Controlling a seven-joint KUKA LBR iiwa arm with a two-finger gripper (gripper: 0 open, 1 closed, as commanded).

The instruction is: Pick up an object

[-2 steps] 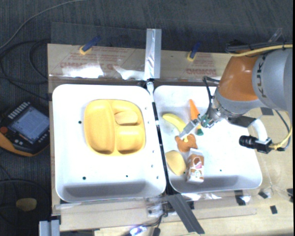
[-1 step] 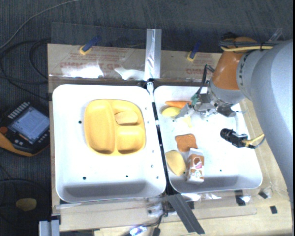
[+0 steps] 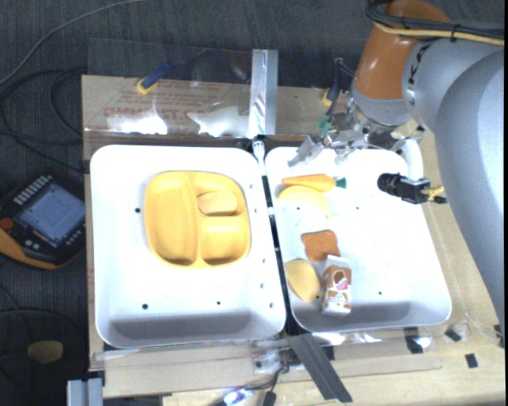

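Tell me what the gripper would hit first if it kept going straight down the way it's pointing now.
Probably the orange carrot-shaped piece at the top of the right bin; the gripper hangs just above it. Depth is unclear, so it might meet the bin's far rim instead.

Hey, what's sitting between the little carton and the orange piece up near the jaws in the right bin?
In the camera view, a brown square piece lies between the carton and the orange piece, on the right bin's floor.

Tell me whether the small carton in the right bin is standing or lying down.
Lying down. The small carton rests on its side on the right bin floor, printed face up, beside a pale yellow round piece.
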